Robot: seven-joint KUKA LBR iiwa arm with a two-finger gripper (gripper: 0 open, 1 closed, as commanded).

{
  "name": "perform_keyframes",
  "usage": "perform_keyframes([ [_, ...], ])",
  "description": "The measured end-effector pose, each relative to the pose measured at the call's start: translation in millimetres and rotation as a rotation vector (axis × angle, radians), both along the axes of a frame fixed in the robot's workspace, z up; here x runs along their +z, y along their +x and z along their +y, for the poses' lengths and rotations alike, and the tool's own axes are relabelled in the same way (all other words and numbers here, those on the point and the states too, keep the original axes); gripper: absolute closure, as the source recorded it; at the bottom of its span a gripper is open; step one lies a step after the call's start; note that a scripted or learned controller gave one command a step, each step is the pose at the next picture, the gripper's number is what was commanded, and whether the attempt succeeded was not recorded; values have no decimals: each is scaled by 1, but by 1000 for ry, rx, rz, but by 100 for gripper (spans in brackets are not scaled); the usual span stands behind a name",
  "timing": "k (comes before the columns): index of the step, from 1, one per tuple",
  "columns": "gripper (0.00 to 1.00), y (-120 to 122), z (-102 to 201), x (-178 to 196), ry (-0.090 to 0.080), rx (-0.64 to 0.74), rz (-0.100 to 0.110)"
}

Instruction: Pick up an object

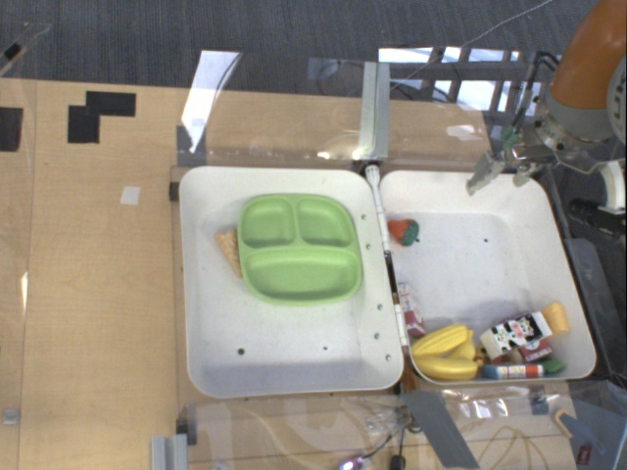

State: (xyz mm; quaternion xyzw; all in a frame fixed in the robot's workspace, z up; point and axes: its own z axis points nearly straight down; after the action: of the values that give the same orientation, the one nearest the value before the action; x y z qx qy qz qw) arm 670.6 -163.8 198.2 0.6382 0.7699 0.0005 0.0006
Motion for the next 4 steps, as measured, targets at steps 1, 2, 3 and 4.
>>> perform_keyframes([
  [1,0,-109,-23,-93,1,93,0],
  [2,0,-43,-18,-109,-3,96,-14],
  [3,0,-131,4,-106,-4,265,-15],
  [4,0,-173,21,-105,-17,572,-30],
])
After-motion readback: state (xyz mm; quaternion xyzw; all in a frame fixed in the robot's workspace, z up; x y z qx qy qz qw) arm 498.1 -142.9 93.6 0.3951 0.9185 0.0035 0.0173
